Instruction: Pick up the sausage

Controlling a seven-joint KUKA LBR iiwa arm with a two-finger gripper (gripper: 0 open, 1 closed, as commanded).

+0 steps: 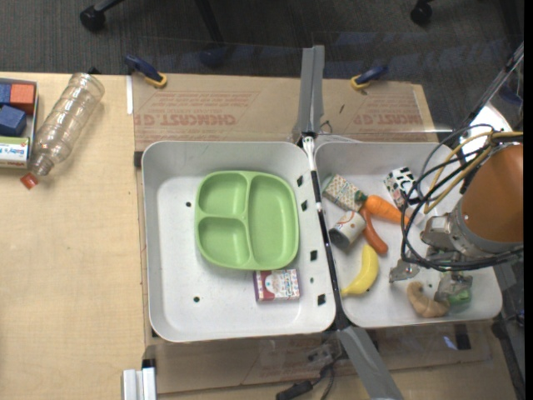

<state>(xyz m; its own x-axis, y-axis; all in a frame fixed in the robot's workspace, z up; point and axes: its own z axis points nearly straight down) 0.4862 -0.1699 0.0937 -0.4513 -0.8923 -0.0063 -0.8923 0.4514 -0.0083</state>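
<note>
Gripper hovers right of the banana; finger state cannot be determined. Sausage lies just above the banana.

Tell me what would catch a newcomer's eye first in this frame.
The bright green divided plate in the left bin stands out first. Next comes the heap of toy food in the right bin: a yellow banana, an orange carrot and a reddish sausage. The gripper hangs over that bin's right side, apart from the sausage.

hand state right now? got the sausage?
Hand: cannot tell open or closed. It hangs over the right bin; the sausage lies apart from it, beside the carrot, not held.
</note>
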